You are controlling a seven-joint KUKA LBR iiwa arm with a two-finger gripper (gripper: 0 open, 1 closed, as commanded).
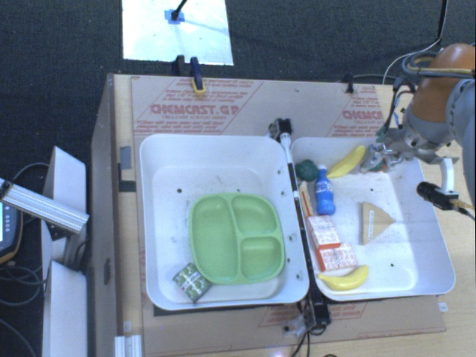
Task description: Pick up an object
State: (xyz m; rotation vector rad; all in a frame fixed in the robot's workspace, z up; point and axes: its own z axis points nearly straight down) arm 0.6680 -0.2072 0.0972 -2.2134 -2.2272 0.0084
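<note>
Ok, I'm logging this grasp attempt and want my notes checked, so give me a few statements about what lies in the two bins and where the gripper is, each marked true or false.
1. The green divided plate lies in the left bin. True.
2. The right bin holds two bananas. True: one banana at the far edge, another banana at the near edge.
3. The blue bottle stands on the green plate. False: it lies in the right bin, beside a dark green object.
4. The gripper is over the left bin. False: it is at the right bin's far edge, by the far banana.
5. The small green packet lies in the right bin. False: it is in the left bin's near corner.
</note>
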